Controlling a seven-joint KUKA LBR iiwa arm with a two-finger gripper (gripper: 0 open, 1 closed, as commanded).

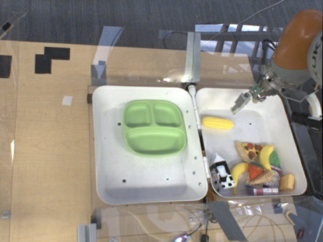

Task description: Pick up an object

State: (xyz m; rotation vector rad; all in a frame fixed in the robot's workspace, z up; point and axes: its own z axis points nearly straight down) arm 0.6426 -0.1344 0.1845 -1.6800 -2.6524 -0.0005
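1. Camera view, left bin (108,185): 1 green divided plate (154,126) lies flat near its middle. Leave it; its low rim gives you poor purchase.
2. Right bin (290,127): the yellow corn cob (217,123) lies alone near the divider, well apart from the heap of toy food (257,168) at the near end. You should take the corn as your target; nothing crowds it.
3. Gripper (241,103) hangs over the far part of the right bin, above and right of the corn, nothing between its fingers. Whether they stand apart or together, you cannot tell at this slant.
4. Judgement: bring the gripper over the cob's middle, set the fingers across its short axis, descend straight, then close. Gripping near an end may roll it.
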